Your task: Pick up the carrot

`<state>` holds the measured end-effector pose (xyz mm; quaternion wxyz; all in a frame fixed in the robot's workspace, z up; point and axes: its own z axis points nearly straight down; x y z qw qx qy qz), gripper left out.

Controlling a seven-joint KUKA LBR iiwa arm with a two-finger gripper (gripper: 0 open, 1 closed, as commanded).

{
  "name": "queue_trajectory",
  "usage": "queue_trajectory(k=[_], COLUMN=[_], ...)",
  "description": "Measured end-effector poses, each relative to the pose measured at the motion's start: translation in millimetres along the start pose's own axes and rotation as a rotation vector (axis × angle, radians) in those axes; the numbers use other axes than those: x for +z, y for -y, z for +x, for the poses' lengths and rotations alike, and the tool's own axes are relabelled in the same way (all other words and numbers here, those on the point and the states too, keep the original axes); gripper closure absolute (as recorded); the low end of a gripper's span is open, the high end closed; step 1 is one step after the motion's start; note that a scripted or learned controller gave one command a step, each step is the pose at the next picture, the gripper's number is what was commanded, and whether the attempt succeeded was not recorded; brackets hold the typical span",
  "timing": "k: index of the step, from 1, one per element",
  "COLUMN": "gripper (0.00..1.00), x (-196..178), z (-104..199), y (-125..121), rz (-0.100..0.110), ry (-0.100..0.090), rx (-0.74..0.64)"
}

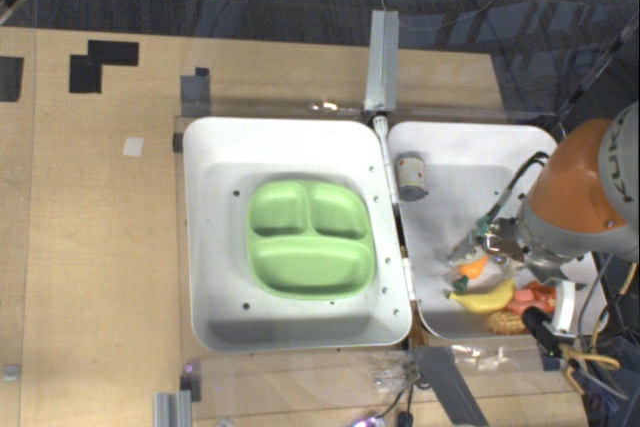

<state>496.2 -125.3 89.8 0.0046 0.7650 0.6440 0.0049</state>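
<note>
The carrot point(472, 267), small and orange, lies in the right bin point(450, 150) near its front, just above a yellow banana point(486, 297). My gripper point(481, 241) hangs right over the carrot, at its upper right end and very close to it or touching it. The grey arm with its orange band point(578, 190) reaches in from the right and covers the bin's right part.
A grey can point(410, 175) lies at the right bin's back left. A red item point(541, 294) and a brown item point(506, 322) sit beside the banana. A green divided plate point(308, 237) fills the middle of the left bin point(215, 165). Cables hang at the front right.
</note>
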Motion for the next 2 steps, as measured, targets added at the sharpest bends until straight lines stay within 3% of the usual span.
queue_trajectory(k=[1, 2], gripper=[1.00, 1.00], x=[-12, -95], z=[2, 86], y=[-3, -34], rz=[-0.008, 0.010], ry=[-0.001, 0.000], rx=[-0.001, 0.017])
